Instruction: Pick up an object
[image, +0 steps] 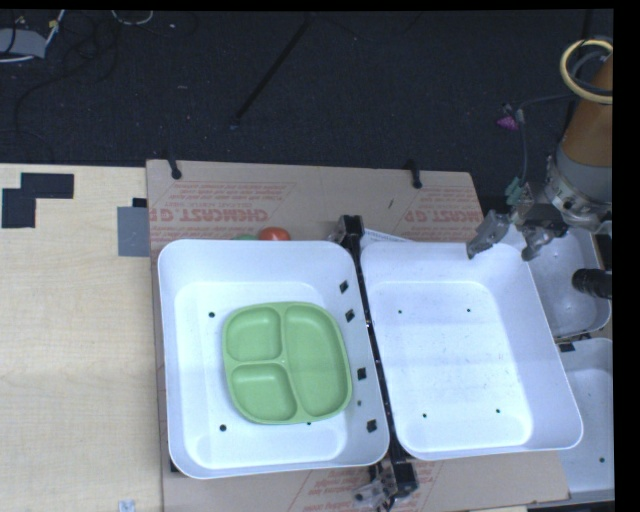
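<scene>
Tool (508, 236) hangs above the right bin's (545, 330) far corner, fingers spread, gripping nothing. Left bin (175, 350) holds a smooth green three-compartment plate (287, 361). Cardboard (300, 205) beneath bears reversed red lettering.

Two shallow white bins stand side by side: a left bin (190, 300) and a right bin (540, 330). One green divided plate (287, 361), with three compartments, lies in the left bin. One small red-orange item (274, 235) and one small green item (244, 237) show at the left bin's far rim, both partly hidden. One robot arm (585, 130). One cardboard sheet (300, 200) underlies both bins.
</scene>
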